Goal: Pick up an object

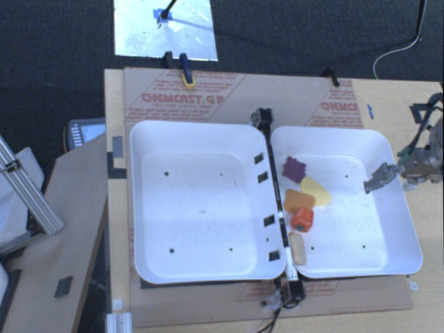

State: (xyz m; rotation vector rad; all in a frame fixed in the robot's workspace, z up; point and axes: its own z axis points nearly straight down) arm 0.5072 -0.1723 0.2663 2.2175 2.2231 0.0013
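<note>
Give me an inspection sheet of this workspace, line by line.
Surface: wooden bench under a printed cardboard sheet; left bin and right bin sit side by side on it.
Job's things: purple piece, yellow piece, orange piece, red piece and tan piece clustered along the right bin's left side.
Clutter: nothing seen.
Hand: hand over the right bin's right rim, apart from the pieces; finger state unclear.
Cables: white cable at top right; dark wires at the bins' front joint.
Surroundings: shiny plate on dark floor; aluminium rail at left.
</note>
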